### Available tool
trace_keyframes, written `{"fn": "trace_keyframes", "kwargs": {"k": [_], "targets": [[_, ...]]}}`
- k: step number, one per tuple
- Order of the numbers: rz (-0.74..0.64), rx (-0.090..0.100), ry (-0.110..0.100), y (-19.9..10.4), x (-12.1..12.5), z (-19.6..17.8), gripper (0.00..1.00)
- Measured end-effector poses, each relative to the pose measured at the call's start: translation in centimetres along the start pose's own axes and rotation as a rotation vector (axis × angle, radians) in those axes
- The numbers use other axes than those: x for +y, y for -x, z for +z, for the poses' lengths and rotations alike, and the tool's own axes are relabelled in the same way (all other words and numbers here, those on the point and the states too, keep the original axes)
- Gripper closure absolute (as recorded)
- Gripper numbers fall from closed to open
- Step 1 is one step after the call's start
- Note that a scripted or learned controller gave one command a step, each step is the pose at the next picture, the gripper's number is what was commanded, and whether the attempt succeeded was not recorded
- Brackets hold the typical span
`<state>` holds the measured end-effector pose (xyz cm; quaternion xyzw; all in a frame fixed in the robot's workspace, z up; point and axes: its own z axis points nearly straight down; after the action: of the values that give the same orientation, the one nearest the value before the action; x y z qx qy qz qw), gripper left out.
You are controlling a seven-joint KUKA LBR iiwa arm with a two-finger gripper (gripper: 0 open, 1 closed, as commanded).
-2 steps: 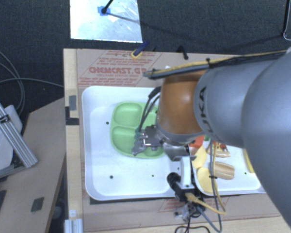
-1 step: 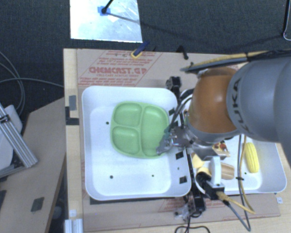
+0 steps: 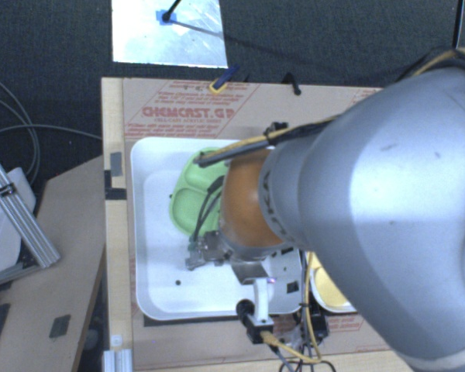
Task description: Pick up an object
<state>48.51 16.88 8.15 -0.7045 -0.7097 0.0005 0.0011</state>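
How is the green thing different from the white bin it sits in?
The green thing is pale green, while the white bin is plain white. The green thing is smaller and lies inside the bin, which is larger and holds it. The green thing looks rounded and curved; the bin has straighter sides with rounded corners. The arm hides part of both. Both look smooth.

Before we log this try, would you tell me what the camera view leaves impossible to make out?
- The hand: hidden under the arm's orange band and wrist, so its state cannot be told.
- The green object in the left bin: its right part is covered by the arm, so its kind is unclear.
- The right bin: covered by the grey arm; a yellow-rimmed edge peeks out, unidentifiable.
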Motion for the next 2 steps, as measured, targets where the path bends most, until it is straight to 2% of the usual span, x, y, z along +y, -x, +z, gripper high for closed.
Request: {"fn": "trace_keyframes", "kwargs": {"k": [1, 2], "targets": [[0.006, 0.000, 0.000, 1.1, 0.1, -0.2, 0.00], [0.011, -0.002, 0.021, 7.0, 9.4, -11.1, 0.00]]}}
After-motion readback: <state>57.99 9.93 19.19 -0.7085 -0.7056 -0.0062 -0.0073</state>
